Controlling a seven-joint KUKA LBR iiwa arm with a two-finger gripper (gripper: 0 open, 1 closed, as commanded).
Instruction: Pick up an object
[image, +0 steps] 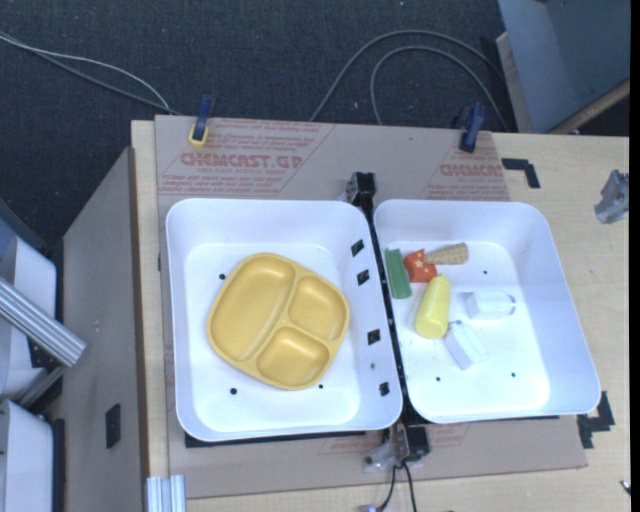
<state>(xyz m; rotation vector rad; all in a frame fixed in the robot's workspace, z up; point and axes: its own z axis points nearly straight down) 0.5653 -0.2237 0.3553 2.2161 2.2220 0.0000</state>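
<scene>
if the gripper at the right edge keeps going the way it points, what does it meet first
The gripper sits at the picture's edge and its heading is unclear. If it is going leftward, it would probably meet the rim of the right bin first, though it may be higher and pass over.

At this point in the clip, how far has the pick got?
Nothing looks done yet. The yellow divided tray lies flat in the left bin. In the right bin, the yellow bottle-like item, green piece, red piece, tan stick and two white items all rest on the floor. Nothing is in hand. The whole pick remains: approach, grasp, lift.
</scene>
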